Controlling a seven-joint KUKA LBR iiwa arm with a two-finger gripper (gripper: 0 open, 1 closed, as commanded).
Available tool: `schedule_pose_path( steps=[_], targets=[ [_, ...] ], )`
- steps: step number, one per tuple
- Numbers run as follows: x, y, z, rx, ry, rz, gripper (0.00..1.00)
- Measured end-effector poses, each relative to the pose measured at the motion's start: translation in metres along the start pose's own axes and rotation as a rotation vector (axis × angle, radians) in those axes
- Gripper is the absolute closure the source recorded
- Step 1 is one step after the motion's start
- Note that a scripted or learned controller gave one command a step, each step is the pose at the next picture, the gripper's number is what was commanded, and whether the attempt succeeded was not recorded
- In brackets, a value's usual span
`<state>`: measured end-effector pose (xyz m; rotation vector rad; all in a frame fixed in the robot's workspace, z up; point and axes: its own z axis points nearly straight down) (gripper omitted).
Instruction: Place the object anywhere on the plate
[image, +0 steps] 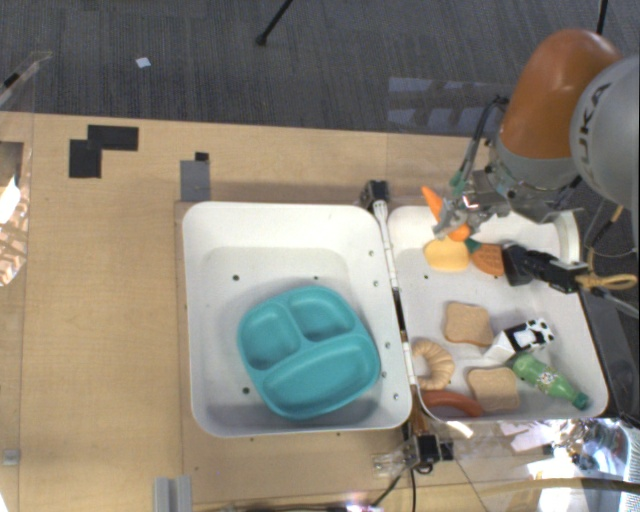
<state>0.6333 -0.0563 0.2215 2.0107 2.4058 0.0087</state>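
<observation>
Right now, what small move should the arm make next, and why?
Probably lower onto the carrot. The gripper sits at the right bin's far edge beside it, with nothing visibly between its fingers, and the plate in the left bin carries no object.

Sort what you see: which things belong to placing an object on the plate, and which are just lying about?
Job: teal divided plate; hand; orange carrot.

Lying about: bread slices; green bottle; toy cow; croissant.
</observation>
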Motion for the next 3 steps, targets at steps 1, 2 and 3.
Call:
schedule_pose_path(
  steps=[1,2,3],
  targets=[
    [0.072,-0.008,0.000,0.003,0.004,0.118,1.00],
    [0.143,-0.075,0.012,0.009,0.004,0.278,1.00],
    [0.141,-0.075,0.012,0.007,0.001,0.282,0.00]
  ],
)
